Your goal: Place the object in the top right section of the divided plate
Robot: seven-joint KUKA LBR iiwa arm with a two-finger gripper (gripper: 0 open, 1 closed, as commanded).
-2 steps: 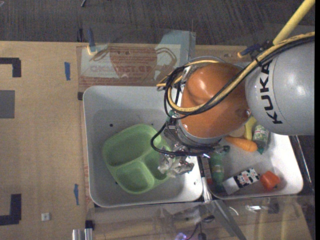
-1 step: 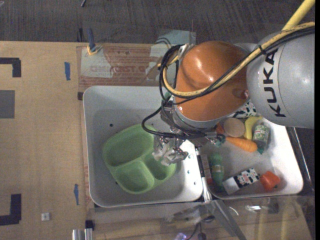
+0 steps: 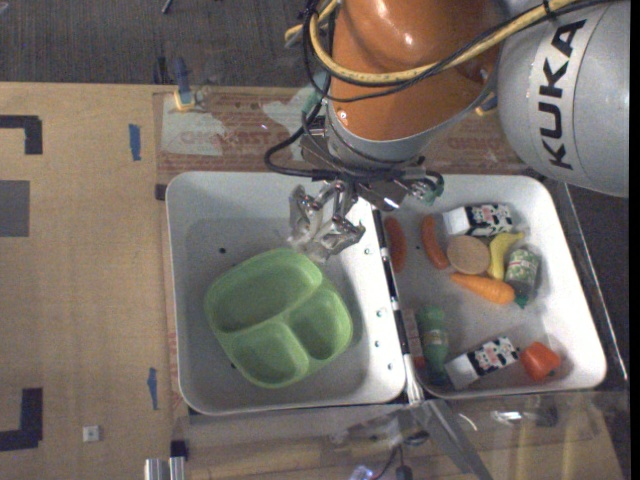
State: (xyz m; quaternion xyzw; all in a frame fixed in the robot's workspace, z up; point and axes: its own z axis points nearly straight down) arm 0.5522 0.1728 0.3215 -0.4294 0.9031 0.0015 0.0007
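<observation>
Grey arm down over green divided plate [image 3: 278, 316], end effector [image 3: 325, 226] fingers apart, empty.

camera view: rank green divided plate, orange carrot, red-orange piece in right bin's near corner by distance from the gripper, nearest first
From the gripper:
1. green divided plate, left bin, just below it.
2. orange carrot, right bin, middle.
3. red-orange piece, right bin, lower right corner.

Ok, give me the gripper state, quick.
Gripper: over the left bin, at the far rim of the green divided plate; whether it is open, closed or holding something cannot be told.
</observation>
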